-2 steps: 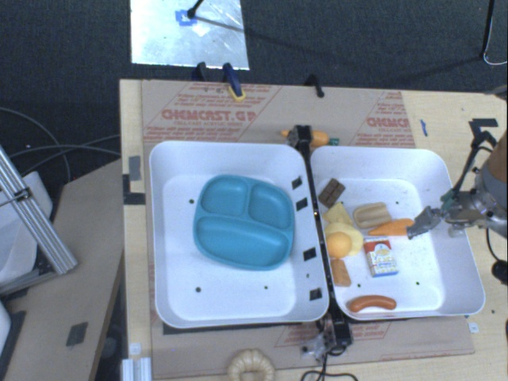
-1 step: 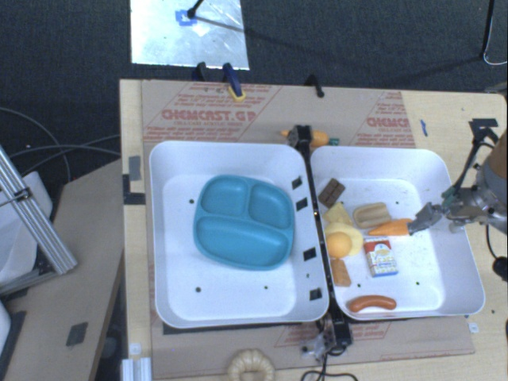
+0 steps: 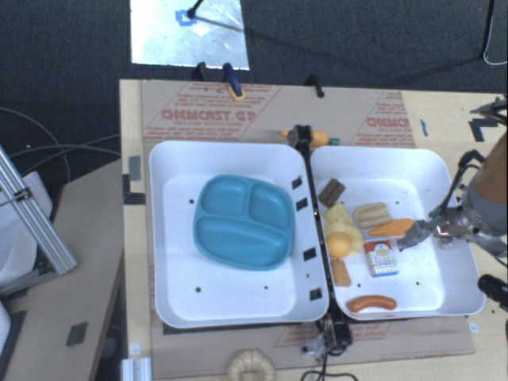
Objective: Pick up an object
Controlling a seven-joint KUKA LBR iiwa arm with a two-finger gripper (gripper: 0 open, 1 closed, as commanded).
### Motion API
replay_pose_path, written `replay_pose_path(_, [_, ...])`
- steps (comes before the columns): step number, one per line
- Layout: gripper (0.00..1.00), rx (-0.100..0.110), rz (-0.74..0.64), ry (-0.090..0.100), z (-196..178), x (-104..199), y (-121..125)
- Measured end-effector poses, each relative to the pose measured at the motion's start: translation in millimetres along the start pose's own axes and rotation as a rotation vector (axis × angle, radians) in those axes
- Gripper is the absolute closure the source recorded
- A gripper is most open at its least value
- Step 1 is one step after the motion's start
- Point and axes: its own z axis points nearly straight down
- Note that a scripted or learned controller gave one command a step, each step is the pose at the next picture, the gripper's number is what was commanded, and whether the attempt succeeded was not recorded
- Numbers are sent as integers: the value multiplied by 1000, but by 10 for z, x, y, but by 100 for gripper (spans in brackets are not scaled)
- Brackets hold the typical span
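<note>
White bins side by side on the bench point(image 3: 262, 101), which is covered by a brown printed board. Left bin point(image 3: 171, 292) holds a blue divided tray point(image 3: 244, 221), sitting centre, flat.

Right bin point(image 3: 429, 169) holds the toy food, all clustered in its left half:
- brown chocolate-bar piece point(image 3: 331, 190) upper left, near the divider
- pale yellow piece point(image 3: 338, 214) below it, touching the yellow-orange round fruit point(image 3: 340, 244)
- tan bread roll point(image 3: 371, 214) mid bin, just above the orange carrot point(image 3: 390, 228)
- small red and white carton point(image 3: 382, 259) below the carrot
- brown stick-shaped piece point(image 3: 340, 272) under the round fruit
- red-orange sausage point(image 3: 371, 303) at the lower edge of the bin, apart from the rest

Arm comes in from the right of the frame. Hand point(image 3: 415, 236) is low over the right bin, mid height, fingers pointing left, tip just right of the carrot's thick end. Looks close to or touching the carrot, can't tell which. Nothing visibly between the fingers. Can't tell how far open it is, too blurred and dark at that spot.

Outside the bins: orange toy piece point(image 3: 317, 139) at the top of the divider, blue and yellow clamp point(image 3: 232, 82) at the board's upper edge, beige ring-shaped object point(image 3: 252, 365) at the bottom of the frame, shiny sheet point(image 3: 189, 22) on the dark floor upper left.
</note>
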Motion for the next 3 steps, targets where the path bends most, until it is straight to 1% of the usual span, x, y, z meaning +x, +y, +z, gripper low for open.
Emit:
replay_pose_path(1, [0, 1, -1, 1, 483, 103, 9])
replay_pose_path(2, [0, -5, 0, 3, 717, 109, 31])
replay_pose_path(3, [100, -13, -2, 2, 584, 111, 59])
